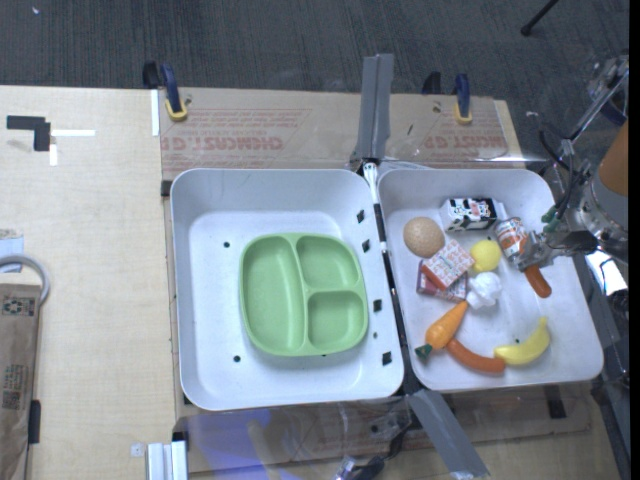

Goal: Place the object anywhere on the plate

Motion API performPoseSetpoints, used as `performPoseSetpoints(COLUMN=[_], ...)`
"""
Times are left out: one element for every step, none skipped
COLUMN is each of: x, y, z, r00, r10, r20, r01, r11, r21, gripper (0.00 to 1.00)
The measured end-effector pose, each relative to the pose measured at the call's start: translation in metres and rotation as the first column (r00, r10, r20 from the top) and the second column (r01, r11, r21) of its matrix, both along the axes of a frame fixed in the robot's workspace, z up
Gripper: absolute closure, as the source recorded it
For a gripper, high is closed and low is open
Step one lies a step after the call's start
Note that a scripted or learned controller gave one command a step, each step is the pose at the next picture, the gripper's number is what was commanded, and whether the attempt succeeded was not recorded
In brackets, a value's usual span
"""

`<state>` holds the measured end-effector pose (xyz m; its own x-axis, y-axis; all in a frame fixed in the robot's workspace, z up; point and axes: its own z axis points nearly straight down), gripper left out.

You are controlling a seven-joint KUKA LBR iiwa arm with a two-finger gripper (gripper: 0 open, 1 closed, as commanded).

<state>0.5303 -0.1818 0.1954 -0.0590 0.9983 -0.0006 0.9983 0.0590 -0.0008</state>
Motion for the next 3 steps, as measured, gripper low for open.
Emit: performPoseSetpoints(x=[0.027, 0.063, 0.046], y=[0.065, 0.159, 0.226], z=[0.039, 0.008, 0.004], r00=[1.000, 0.964, 0.950], r10=[0.024, 0.266, 0.312], r20=[-0.001, -0.002, -0.002], r01=[-0.024, -0.266, -0.312], r11=[1.000, 0.964, 0.950], r21=[0.000, 0.000, 0.000], gripper=[1.00, 1.00, 1.00])
